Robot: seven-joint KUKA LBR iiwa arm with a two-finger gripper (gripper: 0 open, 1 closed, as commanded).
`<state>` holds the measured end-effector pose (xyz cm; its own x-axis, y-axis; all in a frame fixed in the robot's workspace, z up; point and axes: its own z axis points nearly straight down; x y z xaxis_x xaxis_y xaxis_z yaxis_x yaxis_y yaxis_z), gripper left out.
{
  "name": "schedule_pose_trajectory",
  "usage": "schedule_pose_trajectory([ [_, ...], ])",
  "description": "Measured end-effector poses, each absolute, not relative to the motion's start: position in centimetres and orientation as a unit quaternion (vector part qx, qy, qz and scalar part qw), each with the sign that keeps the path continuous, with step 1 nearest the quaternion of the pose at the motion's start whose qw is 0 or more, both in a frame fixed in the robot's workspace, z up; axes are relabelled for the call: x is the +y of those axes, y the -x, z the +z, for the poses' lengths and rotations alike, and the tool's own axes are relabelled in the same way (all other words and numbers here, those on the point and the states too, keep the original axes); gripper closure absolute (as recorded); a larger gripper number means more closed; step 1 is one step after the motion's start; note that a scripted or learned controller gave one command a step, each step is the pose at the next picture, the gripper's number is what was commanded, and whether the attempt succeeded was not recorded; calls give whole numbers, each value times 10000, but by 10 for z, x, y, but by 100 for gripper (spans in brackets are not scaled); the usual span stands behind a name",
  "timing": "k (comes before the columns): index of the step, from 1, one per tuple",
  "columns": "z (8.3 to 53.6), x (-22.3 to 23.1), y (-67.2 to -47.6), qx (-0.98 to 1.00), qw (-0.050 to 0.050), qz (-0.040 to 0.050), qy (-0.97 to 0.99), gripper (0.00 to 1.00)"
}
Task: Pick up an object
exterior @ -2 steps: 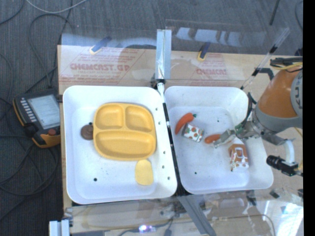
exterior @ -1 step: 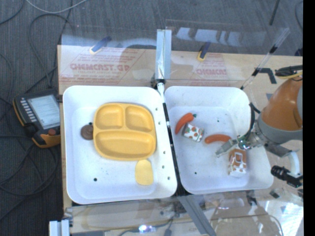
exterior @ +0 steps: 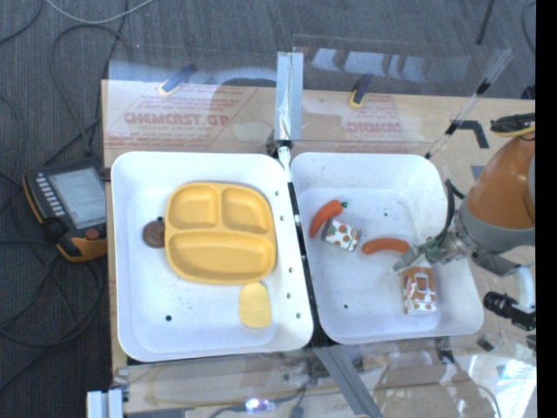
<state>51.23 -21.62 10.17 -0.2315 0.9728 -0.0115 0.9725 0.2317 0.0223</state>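
Observation:
My gripper hangs low over the right side of the right bin, under the grey and orange wrist. It sits just right of an orange sausage and directly above a small white carton with red print that lies flat. I see nothing held in the gripper. Further left in this bin lie a red chili-shaped toy and a second small printed carton, touching each other.
The left bin holds a yellow divided plate, a brown disc at its left edge and a pale yellow oval below it. A ridge between the bins runs down the middle. The arm's body overhangs the right bin's right wall.

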Motion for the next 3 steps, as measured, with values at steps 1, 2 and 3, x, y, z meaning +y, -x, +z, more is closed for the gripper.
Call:
schedule_pose_trajectory([
  [1, 211, -166, -513, 7739, 3, -5, -6333, 100],
  [2, 132, -196, -540, 8474, 163, 42, -5307, 100],
  [3, 121, -181, -539, 8982, 341, 20, -4382, 100],
])
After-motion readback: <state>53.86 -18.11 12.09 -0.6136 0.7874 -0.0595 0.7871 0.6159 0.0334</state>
